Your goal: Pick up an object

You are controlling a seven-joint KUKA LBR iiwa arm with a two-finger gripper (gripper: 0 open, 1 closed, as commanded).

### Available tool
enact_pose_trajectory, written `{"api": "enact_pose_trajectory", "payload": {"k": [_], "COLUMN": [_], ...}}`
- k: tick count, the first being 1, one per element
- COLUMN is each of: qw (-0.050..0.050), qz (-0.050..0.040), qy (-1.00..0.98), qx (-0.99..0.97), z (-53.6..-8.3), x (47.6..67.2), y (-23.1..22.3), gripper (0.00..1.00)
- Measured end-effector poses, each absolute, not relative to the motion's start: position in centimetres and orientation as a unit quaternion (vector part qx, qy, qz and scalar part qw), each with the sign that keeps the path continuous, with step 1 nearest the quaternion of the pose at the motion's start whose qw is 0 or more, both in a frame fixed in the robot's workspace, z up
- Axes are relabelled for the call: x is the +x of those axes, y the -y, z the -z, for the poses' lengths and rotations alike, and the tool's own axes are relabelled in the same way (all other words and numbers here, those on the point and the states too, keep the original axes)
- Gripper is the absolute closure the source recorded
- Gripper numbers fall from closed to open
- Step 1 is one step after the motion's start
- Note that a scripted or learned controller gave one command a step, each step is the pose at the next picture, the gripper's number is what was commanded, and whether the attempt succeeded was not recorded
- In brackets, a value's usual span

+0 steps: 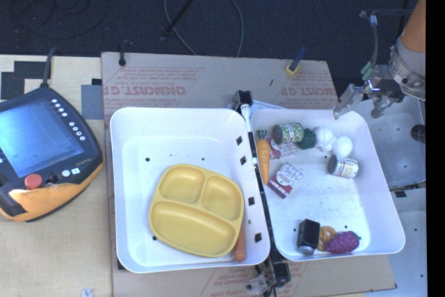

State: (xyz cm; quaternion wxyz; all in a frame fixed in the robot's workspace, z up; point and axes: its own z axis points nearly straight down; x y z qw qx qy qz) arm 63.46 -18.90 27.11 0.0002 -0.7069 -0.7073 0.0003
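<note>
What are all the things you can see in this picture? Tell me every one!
Left bin: 1, white, left of the bench.
Right bin: 1, white, beside the left bin.
Divided plate: 1, yellow, in the left bin.
Carrot: 1, orange, at the right bin's left wall.
Orange stick: 1, orange, by the plate's lower right edge, in the left bin.
Green can: 1, green, top of the right bin.
White lumps: 2, white, beside the green can.
Small jar: 1, pale, lying below the white lumps.
Packet: 1, red and white, middle of the right bin.
Black block: 1, black, bottom of the right bin.
Grapes: 1 bunch, purple, right of the black block.
Control pad: 1, grey and orange, far left.
Gripper: 1, grey, above the right bin's top right corner.
</note>
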Motion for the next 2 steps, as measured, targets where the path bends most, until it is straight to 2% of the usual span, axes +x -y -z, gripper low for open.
{"api": "enact_pose_trajectory", "payload": {"k": [1, 2], "qw": [0.003, 0.003], "qz": [-0.0023, -0.0011], "qy": [0.707, 0.707], "qx": [-0.707, -0.707], "z": [-15.7, -8.4], "x": [63.8, 60.5], "y": [21.3, 20.8], "gripper": [0.0, 0.0]}}
